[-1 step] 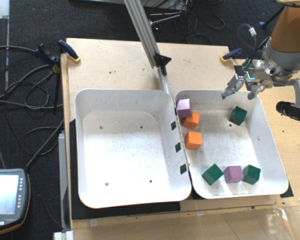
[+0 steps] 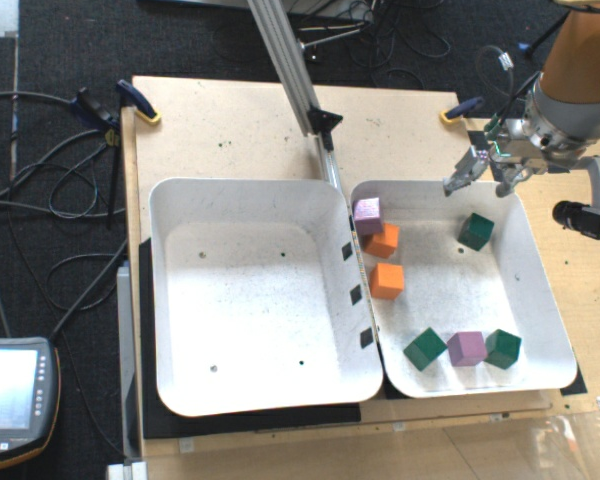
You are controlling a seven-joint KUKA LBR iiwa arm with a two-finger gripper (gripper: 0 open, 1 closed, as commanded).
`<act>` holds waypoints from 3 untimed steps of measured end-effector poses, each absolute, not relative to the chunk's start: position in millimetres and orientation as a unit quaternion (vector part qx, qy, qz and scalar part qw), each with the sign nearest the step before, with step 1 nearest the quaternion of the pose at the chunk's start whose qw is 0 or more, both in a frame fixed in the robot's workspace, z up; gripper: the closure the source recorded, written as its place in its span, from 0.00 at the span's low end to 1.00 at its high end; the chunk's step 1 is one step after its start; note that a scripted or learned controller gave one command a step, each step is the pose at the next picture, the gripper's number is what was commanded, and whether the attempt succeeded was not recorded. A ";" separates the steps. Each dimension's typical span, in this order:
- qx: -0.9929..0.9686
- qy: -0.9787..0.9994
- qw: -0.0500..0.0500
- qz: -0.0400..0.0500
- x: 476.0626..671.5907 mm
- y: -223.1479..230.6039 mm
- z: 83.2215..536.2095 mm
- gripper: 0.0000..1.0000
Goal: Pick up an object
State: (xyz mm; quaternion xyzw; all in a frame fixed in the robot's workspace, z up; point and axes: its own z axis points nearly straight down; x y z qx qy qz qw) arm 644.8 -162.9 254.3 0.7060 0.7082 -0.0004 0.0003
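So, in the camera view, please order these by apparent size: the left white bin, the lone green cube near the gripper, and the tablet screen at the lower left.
1. Left white bin, clearly the largest.
2. Tablet screen, partly cut off by the edge.
3. Lone green cube, the smallest, below the gripper.

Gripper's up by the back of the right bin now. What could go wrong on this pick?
1. The gripper, open, hangs over the bin's far rim, not above the nearest green cube; a straight descent may miss.
2. The purple cube touches an orange cube, so fingers may not fit between.
3. Both sit against the bin's left wall.
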 end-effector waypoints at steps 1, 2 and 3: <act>0.707 0.707 -0.002 -0.002 644.2 -160.0 189.9 0.00; 0.707 0.708 -0.003 -0.002 637.8 -151.3 131.7 0.00; 0.707 0.707 -0.002 -0.001 637.0 -150.6 92.6 0.00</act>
